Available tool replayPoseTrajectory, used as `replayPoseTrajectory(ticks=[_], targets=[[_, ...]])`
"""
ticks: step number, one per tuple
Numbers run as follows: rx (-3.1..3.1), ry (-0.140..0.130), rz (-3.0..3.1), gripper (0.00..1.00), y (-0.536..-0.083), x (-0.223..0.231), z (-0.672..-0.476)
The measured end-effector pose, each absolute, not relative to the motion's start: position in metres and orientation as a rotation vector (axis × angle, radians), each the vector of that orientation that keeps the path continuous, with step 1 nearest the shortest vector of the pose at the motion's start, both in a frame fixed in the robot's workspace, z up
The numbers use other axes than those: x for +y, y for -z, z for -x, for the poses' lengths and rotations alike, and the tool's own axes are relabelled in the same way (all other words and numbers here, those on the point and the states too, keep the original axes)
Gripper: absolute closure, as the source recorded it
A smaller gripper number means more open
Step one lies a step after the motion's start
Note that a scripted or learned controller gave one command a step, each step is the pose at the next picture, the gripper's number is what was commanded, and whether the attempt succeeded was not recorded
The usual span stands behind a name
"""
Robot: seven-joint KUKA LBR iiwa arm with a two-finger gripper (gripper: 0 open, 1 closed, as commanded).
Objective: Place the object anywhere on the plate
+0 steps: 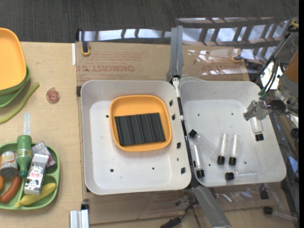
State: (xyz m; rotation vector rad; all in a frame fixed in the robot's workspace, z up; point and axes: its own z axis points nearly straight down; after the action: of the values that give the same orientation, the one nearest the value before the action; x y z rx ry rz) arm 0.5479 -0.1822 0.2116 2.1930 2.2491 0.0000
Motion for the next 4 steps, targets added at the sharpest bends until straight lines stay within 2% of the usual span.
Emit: replayPoseTrajectory(ticks=[1,2,4], targets=[[2.348,0.002,-2.086,1.00,-0.238,-0.215,-0.623],[2.468,0.002,-1.939,1.00,-0.293,-0.219,-0.660],[2.864,0.001,-1.281,1.00,-0.442,-0.222,-0.660]])
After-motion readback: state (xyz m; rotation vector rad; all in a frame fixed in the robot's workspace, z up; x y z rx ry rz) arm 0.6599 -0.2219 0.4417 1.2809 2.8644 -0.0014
